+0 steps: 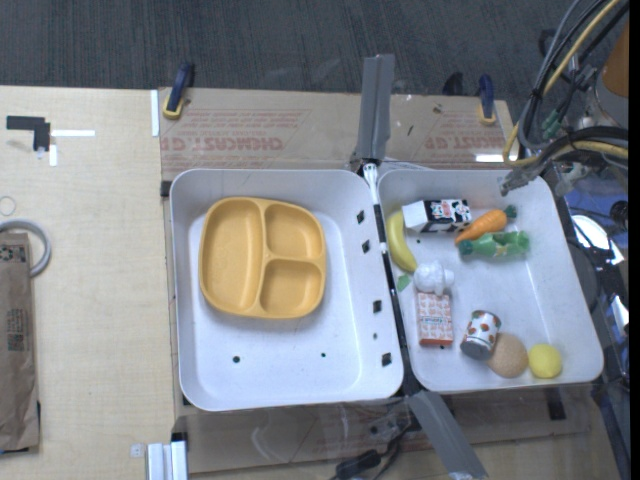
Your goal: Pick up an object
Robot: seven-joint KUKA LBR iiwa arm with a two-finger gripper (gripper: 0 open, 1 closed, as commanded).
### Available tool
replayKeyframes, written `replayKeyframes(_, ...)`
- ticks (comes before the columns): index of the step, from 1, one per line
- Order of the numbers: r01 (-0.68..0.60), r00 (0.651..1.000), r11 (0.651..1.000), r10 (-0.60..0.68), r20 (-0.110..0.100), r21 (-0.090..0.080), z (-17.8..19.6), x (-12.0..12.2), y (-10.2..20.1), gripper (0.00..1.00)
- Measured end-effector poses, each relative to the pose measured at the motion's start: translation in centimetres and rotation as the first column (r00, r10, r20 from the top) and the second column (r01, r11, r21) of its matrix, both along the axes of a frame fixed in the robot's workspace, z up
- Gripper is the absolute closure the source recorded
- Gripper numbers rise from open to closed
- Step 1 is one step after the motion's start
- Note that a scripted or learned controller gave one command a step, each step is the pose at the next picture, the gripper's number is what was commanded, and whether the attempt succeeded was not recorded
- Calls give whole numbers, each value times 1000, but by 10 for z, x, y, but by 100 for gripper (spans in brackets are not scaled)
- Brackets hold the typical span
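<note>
- Left bin (190, 298): a yellow divided plate (263, 258), nothing else.
- Right bin (560, 298): banana (400, 243) by the divider, small cow-print carton (437, 214), carrot (482, 224), green toy (495, 247), white figure (433, 277), red-and-white carton (434, 320), spotted cup (481, 333), tan ball (508, 355), lemon (545, 361).
- Arm and cables at the right edge, above the far corner of the right bin; gripper state cannot be told from here.
- Step, as I judge it: pre-approach; nothing lifted yet, all candidates resting in the bin.
- Next move calls for choosing a target with clear space around it; the lemon and tan ball touch, the banana hugs the wall.
</note>
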State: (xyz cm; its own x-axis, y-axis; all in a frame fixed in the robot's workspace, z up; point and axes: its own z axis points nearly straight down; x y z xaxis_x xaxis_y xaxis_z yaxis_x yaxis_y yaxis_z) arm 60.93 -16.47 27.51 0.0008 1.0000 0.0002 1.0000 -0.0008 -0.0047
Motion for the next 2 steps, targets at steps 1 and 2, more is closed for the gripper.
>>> replayKeyframes(1, 56, 998, 998, -56, 1, -2, -183, 21, 33, 0)
replayKeyframes(2, 59, 998, 998, -59, 0, -3, -174, 21, 31, 100)
